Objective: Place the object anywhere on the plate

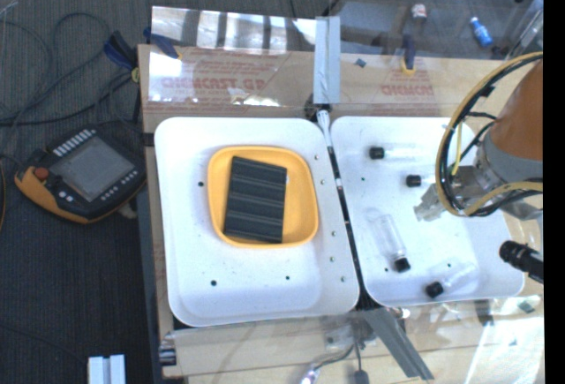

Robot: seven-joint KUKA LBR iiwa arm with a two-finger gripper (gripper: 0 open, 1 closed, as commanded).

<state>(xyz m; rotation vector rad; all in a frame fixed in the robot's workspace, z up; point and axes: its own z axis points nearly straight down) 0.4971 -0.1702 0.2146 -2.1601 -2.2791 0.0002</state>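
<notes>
In the left bin (177, 285), the dark ribbed block (256, 199) lies flat on the yellow plate (303, 214), fully inside the rim, slightly toward 9 o'clock of plate centre. Judging by that, the placement looks done; nothing left but clearing the arm.

Arm (521, 131) sits over the right bin (477, 281) at its 3 o'clock edge, well apart from the plate. Claw (430, 207) is a pale blur behind the cable loop, can't tell its opening or whether it touches anything. Clear tubes with black caps are scattered in the right bin, one tube (388, 237) near centre.
</notes>
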